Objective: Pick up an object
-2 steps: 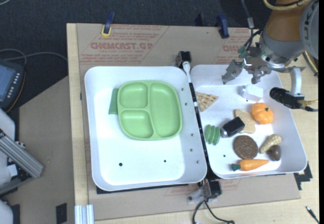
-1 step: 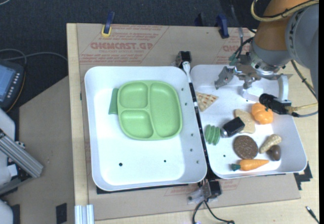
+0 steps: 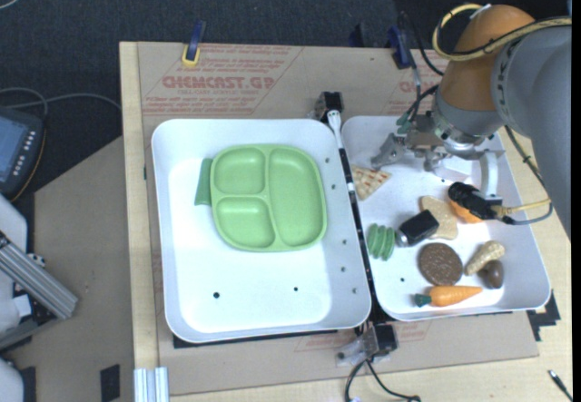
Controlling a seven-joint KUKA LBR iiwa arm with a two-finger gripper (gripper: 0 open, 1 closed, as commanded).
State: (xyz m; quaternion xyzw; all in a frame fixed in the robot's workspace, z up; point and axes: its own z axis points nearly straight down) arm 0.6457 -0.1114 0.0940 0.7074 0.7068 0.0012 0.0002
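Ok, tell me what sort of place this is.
Probably a robotics lab test bench: a grey arm reaches over two white bins, toy food such as a carrot lies in one, and cables trail across the floor.

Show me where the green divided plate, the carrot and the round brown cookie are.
green divided plate (image 3: 269,196), camera view, on the ridge where its three compartments meet.
carrot (image 3: 454,295), camera view, middle of its orange body.
round brown cookie (image 3: 439,262), camera view, centre of its top face.

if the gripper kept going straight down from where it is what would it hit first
Most likely bare floor of the right white bin, near its upper end. The gripper hangs above it; the tan waffle-patterned wedge lies slightly left. Depth is unclear.
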